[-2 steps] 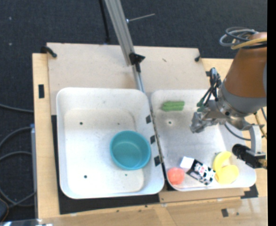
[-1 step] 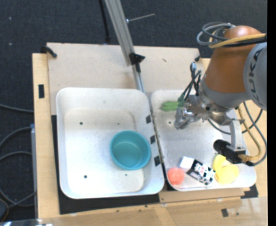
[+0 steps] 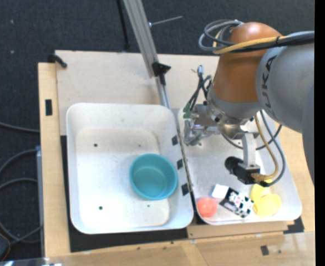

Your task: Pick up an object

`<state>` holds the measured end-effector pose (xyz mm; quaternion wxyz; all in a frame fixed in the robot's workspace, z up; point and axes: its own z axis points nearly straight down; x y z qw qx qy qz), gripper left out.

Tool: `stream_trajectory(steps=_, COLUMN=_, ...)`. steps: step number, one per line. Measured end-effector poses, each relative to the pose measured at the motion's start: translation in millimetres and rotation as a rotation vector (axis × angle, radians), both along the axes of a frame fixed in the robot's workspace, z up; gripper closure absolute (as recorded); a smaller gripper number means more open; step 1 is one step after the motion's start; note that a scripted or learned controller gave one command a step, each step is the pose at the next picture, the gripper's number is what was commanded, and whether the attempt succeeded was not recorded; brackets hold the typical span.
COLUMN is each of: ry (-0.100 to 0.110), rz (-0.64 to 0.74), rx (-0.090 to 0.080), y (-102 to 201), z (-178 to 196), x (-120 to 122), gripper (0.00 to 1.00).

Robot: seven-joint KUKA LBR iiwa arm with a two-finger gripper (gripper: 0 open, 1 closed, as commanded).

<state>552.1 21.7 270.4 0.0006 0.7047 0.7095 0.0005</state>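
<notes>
Along the near edge of the right bin (image 3: 287, 212) lie a small orange-red ball (image 3: 207, 206), a black-and-white spotted block (image 3: 237, 203), and a yellow cup (image 3: 265, 200) on its side (the three nearly in a row). A teal bowl (image 3: 153, 175) sits in the left bin (image 3: 85, 132). Farther back, the arm (image 3: 248, 65) bends steeply down, the gripper (image 3: 194, 131) low at the right bin's left wall; its opening cannot be told.

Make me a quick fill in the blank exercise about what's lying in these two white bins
1. The round teal plastic bowl sits in the ____ white bin.
2. The small orange ball lies in the ____ white bin.
3. Beside the black-and-white patterned block lies a ____ plastic cup.

Missing words: left; right; yellow
</notes>
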Motion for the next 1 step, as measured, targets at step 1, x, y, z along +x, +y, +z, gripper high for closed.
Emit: stream_trajectory(steps=1, ry=0.000, rz=0.000, rx=0.000, y=59.1, z=-13.8, x=8.2, gripper=1.00)
